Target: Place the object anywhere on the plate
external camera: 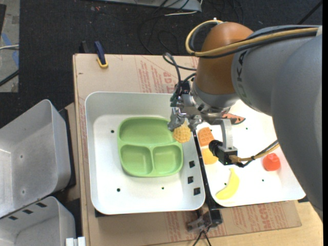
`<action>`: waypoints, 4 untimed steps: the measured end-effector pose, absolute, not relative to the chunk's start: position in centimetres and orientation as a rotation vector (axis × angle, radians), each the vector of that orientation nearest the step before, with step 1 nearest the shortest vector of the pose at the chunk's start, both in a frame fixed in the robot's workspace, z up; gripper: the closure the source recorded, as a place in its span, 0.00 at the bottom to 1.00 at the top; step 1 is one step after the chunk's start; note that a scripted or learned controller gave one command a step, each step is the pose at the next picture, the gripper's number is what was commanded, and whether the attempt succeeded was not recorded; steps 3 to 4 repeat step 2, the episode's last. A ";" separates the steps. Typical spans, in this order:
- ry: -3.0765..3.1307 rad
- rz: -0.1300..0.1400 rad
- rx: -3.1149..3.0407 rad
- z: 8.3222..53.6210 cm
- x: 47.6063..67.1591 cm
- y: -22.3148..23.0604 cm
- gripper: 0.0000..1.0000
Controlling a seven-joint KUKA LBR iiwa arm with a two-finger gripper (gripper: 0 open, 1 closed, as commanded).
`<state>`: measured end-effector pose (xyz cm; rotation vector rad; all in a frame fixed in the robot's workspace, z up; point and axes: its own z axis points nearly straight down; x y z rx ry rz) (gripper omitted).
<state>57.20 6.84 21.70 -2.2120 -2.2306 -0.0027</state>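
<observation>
A green three-compartment plate (134, 124) lies in the left white bin (100, 152). My gripper (179, 123) hangs over the plate's right rim, next to the wall between the two bins. A small round golden waffle (181, 134) sits at the fingertips, and the fingers look closed on it. The waffle hovers over the plate's right edge, beside its upper compartment. The grey arm and its orange band cover much of the right bin.
The right bin (266, 191) holds a yellow banana (229, 186), a red toy (272, 162), an orange piece (205, 136) and a yellow-orange piece (209, 156). A black cable plug (221, 152) hangs over them. Grey tubs stand at the left.
</observation>
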 end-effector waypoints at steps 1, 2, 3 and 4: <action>-2.230 -0.001 -2.212 22.1 56.4 11.5 1.00; -2.225 0.001 -2.217 22.0 56.4 11.3 0.00; -2.225 0.001 -2.217 22.0 56.4 11.3 0.00; -2.225 0.001 -2.217 22.0 56.4 11.3 0.00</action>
